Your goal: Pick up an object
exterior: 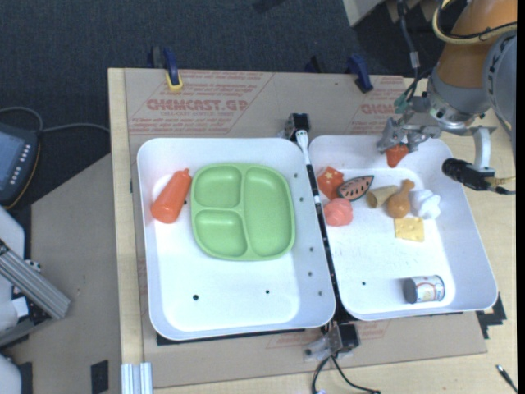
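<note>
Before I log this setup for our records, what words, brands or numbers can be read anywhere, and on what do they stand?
"CHEMCAST G P", red print on the brown board behind the left bin; the last letters are unsure.
A second red print of the same kind behind the right bin is cut off by the arm and too blurred to read.
The small can has a label too small to read.

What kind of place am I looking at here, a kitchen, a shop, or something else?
Most likely a robotics lab or test bench, not a kitchen. A grey robot arm's gripper hangs over two white bins clamped to a board, and the "food" looks like toys: an orange bottle beside a green divided plate.
</note>
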